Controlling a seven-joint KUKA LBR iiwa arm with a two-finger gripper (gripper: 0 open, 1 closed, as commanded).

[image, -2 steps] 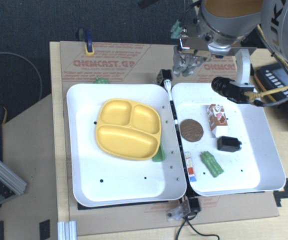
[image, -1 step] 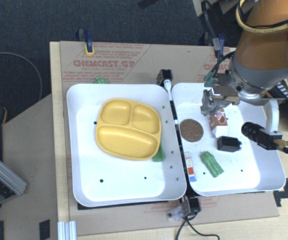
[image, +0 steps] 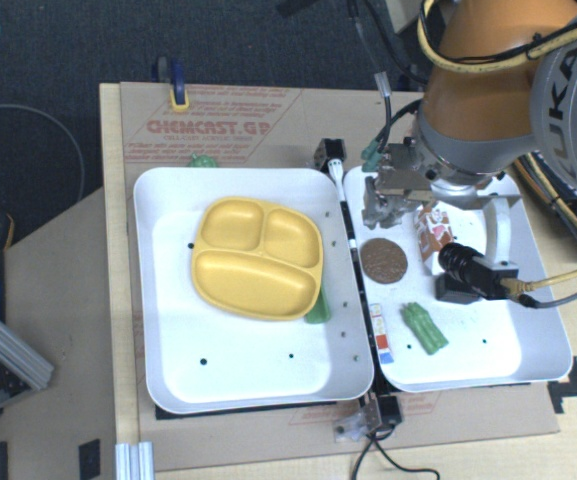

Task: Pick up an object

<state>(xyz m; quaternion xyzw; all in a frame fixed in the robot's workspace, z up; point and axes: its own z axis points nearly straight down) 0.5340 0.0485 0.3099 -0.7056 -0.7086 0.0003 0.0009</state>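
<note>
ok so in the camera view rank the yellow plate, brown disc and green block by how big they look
1. yellow plate, by far the largest
2. brown disc
3. green block, about as long as the disc is wide, but much narrower

All three lie in the bins at a similar depth, so nearness hardly skews this.

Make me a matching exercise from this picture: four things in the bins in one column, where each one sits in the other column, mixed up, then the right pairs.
Things:
1. plate
2. brown disc
3. green stick
4. snack wrapper

Places:
a. right bin, lowest in the view
b. left bin
c. right bin, just below the gripper in the view
d. right bin, up and to the right of the disc in the view

Pairs: 1-b, 2-c, 3-a, 4-d.
</note>
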